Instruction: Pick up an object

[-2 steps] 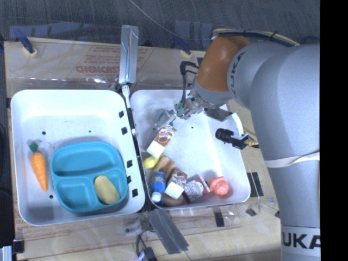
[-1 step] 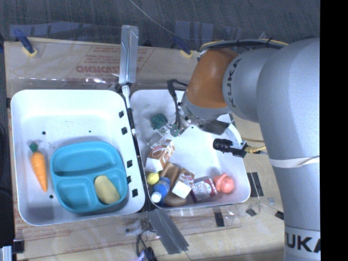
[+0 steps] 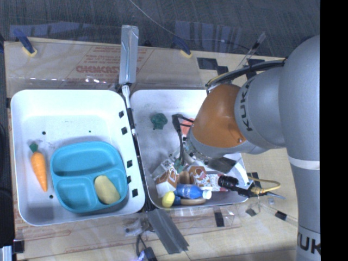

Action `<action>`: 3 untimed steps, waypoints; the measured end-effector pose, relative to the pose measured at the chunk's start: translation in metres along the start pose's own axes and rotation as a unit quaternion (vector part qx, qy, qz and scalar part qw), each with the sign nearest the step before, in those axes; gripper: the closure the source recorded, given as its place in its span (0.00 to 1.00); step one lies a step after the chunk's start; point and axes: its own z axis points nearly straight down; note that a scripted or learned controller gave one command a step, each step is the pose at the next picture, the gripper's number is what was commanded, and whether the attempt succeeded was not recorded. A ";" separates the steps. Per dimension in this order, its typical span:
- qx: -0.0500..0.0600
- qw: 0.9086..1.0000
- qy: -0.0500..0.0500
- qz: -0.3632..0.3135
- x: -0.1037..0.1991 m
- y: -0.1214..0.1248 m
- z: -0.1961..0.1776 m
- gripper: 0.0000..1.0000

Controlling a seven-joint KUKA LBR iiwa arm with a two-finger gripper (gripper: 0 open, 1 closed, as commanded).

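My gripper (image 3: 182, 157) reaches down into the right bin (image 3: 145, 106), mostly hidden under the orange band and grey wrist. It hangs right over a heap of things at the bin's front. The heap holds brown and white packets (image 3: 173, 176), a blue bottle (image 3: 190, 192), a small yellow fruit (image 3: 168, 199) and a red and white tube (image 3: 209, 181). A small green object (image 3: 159, 120) lies apart, toward the bin's back left. Whether anything is in the gripper is hidden.
The left bin (image 3: 65, 105) holds a blue divided tray (image 3: 81, 162) with a yellow potato (image 3: 107, 189) in its front right compartment. An orange carrot (image 3: 38, 168) lies left of the tray. The arm covers the right bin's right half.
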 end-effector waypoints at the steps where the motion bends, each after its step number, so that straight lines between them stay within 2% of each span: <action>1: -0.007 1.000 -0.004 -0.003 -0.002 0.007 -0.014 1.00; 2: -0.010 1.000 -0.006 -0.006 -0.003 0.009 -0.025 1.00; 3: -0.008 1.000 -0.005 -0.005 -0.002 0.008 -0.024 0.00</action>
